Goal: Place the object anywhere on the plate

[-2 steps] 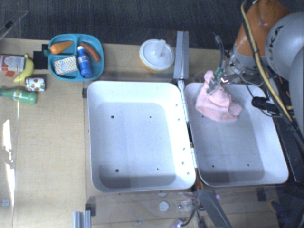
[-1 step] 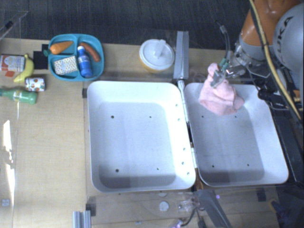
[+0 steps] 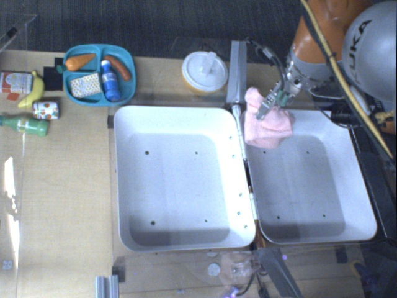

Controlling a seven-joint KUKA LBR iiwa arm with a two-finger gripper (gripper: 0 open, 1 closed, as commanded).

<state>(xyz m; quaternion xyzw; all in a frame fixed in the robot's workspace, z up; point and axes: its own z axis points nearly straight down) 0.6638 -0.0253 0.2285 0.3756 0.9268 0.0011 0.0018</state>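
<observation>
gripper (image 3: 268,108) at top-left corner of right bin (image 3: 347,228) | jaws narrow, pinched into top of pink cloth (image 3: 268,129) | cloth bunched under/beside tips, draped over bin's inner rim | lidded plate (image 3: 205,71) behind left bin (image 3: 130,228), apart frm cloth

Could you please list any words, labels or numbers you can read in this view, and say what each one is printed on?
"KUKA", partly visible on the grey arm housing.
Red and white box: has printing, too blurred to read.
Small can: patterned label, too small to read.
Blue bottle: no legible label.
</observation>
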